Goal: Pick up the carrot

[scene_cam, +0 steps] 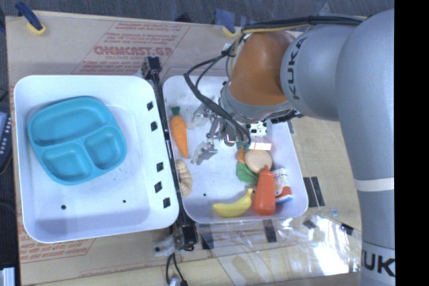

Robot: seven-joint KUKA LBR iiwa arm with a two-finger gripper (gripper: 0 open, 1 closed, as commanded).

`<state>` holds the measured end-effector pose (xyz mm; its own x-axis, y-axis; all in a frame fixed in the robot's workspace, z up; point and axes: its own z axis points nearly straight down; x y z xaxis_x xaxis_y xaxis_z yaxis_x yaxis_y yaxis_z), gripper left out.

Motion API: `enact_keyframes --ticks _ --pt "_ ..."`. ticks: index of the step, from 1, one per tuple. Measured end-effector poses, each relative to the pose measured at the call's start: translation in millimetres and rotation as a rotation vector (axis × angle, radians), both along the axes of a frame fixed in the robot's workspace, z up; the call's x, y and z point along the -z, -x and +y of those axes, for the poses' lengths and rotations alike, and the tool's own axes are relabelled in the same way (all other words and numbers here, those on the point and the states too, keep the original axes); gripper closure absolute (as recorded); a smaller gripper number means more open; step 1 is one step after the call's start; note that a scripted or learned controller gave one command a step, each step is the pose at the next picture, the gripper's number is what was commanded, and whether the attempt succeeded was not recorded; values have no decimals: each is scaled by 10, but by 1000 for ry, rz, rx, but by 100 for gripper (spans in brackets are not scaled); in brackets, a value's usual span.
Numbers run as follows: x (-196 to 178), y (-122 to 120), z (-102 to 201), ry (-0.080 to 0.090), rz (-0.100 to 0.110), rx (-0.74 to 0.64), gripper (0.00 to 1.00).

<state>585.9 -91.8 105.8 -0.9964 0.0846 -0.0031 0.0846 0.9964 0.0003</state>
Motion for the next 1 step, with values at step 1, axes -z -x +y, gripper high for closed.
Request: enact_keyframes --ticks 1 --pt "130 -346 2 0 0 290 0"
